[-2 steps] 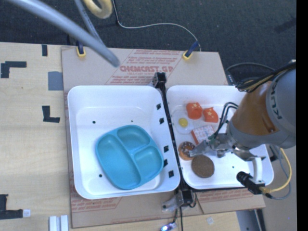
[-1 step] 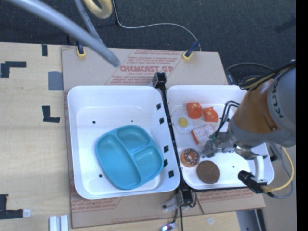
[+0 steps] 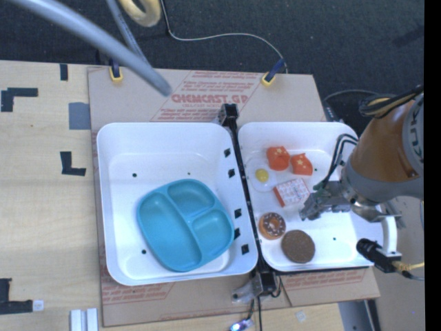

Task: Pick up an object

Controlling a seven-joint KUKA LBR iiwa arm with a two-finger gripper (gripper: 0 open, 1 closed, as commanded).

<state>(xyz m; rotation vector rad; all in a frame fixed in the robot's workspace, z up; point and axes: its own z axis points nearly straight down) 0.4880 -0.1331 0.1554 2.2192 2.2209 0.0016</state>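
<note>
gripper (image 3: 311, 209) beside red-white box (image 3: 291, 192) | donut (image 3: 271, 225), brown disc (image 3: 298, 246) near

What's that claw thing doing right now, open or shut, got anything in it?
Gripper: low in the right bin, just right of the checkered red packet; open or shut cannot be told, and nothing shows in it.
</note>
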